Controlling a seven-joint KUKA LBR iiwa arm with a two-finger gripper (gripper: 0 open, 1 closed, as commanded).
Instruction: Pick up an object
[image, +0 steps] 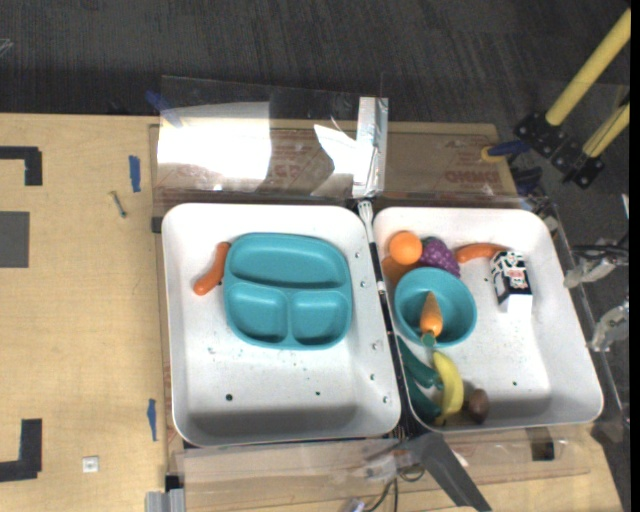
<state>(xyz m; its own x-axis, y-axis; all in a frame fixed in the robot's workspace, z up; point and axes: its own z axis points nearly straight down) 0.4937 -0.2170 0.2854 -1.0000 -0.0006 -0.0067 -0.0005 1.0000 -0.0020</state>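
The left bin holds a teal divided plate with an orange sausage-shaped toy lying at its left edge. In the right bin a teal bowl carries a small carrot. Behind the bowl lie an orange ball, purple grapes and another orange piece. A black-and-white carton lies to the bowl's right. Near the front edge a banana rests over a teal item, beside a brown object.
A clear plastic sheet and cardboard stand behind the bins. Yellow poles on a black stand are at the top right. The wooden bench top extends to the left, marked with black tape.
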